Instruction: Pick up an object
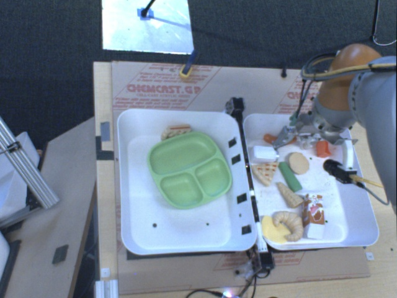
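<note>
Food toys are what's up for grabs, and they're all piled in the right bin [366, 228]: a white block [263, 153] at about 10 o'clock, a pizza slice [265, 172] just under it, a green stick [289, 176] lying at a slant near the middle with a round tan cookie [299, 162] touching its upper end, a tan cone-shaped piece [289, 195] below, then a croissant [290, 224] sitting on a yellow disc [272, 230] down at 7 o'clock, and a small carton [314, 216] right beside it at 6 o'clock. Some orange bits [322, 148] sit up at 12 o'clock.

Tool [291, 136] is down at the top of that bin, around 11 o'clock, just beside the white block and next to an orange piece [271, 138]. Can't tell how far apart it's spread or whether it's gripping anything, too blurry and cluttered there. The grey arm [375, 98] comes in from 3 o'clock.

Left bin [136, 228] has a green divided tray [189, 168] in it, tilted a bit, with a sandwich-looking thing [177, 131] peeking out at its 12 o'clock edge. Both bins sit on the table [161, 85].
</note>
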You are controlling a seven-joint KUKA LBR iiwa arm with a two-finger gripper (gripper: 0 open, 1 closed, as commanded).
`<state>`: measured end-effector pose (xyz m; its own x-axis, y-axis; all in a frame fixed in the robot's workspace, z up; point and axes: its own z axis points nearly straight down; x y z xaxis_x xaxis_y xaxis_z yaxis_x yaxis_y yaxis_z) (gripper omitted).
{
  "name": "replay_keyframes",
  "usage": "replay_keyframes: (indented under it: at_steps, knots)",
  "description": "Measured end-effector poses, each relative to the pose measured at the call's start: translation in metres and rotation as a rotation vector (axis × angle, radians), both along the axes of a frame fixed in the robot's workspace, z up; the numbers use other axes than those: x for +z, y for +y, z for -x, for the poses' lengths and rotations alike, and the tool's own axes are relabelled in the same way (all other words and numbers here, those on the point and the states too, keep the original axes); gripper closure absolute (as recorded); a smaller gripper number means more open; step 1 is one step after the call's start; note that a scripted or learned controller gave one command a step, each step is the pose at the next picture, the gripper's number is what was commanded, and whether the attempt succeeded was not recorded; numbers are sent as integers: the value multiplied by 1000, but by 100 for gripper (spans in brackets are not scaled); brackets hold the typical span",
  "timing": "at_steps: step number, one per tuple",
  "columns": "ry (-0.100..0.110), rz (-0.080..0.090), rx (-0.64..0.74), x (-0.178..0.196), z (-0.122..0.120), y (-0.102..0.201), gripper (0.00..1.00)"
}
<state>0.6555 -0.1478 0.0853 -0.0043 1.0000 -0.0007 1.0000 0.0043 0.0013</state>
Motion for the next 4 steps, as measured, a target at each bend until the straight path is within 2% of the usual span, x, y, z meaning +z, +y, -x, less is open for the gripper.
replay_keyframes:
  at_steps: [1,4]
  knots:
    - [-2,1,2,11,-1,0,100]
    - [-3,0,2,141,-8,-5,100]
